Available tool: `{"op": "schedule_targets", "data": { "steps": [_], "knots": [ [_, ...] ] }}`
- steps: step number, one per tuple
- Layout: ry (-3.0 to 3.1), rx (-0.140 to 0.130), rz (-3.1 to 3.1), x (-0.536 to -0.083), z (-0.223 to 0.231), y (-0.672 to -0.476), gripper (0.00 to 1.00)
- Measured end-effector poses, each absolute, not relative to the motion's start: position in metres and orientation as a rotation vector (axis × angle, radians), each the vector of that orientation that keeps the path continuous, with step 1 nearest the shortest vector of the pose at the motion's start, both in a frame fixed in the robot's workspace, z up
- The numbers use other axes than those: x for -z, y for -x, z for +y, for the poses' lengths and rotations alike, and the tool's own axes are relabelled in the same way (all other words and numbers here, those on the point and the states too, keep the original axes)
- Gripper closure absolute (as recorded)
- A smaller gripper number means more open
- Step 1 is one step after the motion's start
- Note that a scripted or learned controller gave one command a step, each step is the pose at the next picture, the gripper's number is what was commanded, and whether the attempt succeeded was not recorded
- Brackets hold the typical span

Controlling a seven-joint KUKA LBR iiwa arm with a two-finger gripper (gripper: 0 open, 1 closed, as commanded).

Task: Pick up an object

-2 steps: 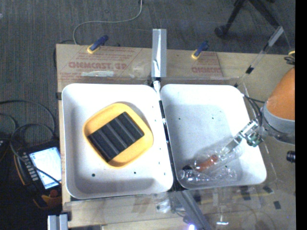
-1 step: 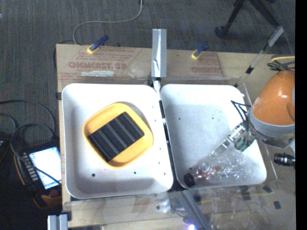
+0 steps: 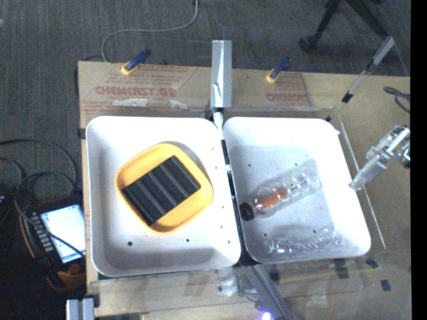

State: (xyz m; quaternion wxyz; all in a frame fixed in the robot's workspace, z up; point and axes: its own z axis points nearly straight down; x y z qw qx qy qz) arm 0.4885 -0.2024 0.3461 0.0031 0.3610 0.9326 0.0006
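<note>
A yellow pad with a black ribbed top (image 3: pixel 165 187) lies tilted in the left bin (image 3: pixel 107 245). In the right bin (image 3: pixel 280 135) a clear plastic bottle (image 3: pixel 280 193) with a black cap and some orange liquid lies on its side, cap toward the divider. A crumpled piece of clear plastic (image 3: pixel 303 243) rests near that bin's front wall. My gripper (image 3: pixel 360 179) hangs at the right bin's right rim, outside the bottle and apart from it, with nothing seen in it.
Cardboard lies behind the bins with two blue-and-yellow clamps (image 3: pixel 135 61) (image 3: pixel 278 67) and an upright metal bar (image 3: pixel 221 72) at the divider. A tablet with cables (image 3: pixel 57 229) sits on the floor at left. A chair base (image 3: pixel 333 5) stands at the far right.
</note>
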Motion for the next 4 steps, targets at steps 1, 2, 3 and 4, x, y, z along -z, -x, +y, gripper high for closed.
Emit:
{"op": "schedule_targets", "data": {
  "steps": [1,2,3,4],
  "knots": [
    [-1.172,-0.003,2.910,-0.324,-0.221,-0.542,0.00],
    [-1.218,-0.002,2.895,-0.224,-0.166,-0.604,0.00],
    [-1.272,-0.003,2.870,-0.097,-0.134,-0.577,0.00],
    [-1.661,-0.003,2.660,-0.094,-0.180,-0.567,0.00]
  ]
}}
